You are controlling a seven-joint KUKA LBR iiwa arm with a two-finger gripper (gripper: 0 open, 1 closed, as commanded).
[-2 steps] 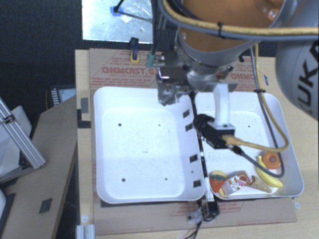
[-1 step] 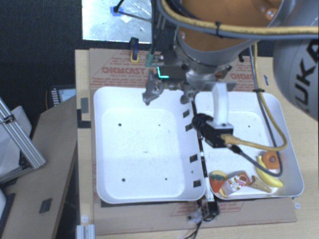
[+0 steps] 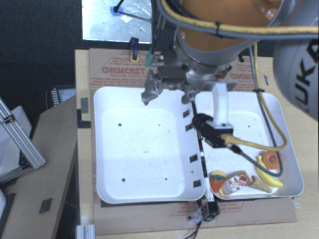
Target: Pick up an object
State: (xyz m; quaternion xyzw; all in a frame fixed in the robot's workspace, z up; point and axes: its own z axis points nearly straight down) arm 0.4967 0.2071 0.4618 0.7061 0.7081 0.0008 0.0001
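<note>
While the grey and orange arm [image 3: 234,14] reaches over the counter [image 3: 84,148], its tool [image 3: 167,94] hangs above the far rim where the left bin [image 3: 137,151] and the right bin [image 3: 284,133] meet; whether the tool is apart or together, one cannot tell. The objects lie together in the near corner of the right bin: an orange round piece [image 3: 270,159], a yellow banana [image 3: 267,177], a red and white packet [image 3: 235,183] and an orange-red fruit [image 3: 217,180], all well apart from the tool
</note>
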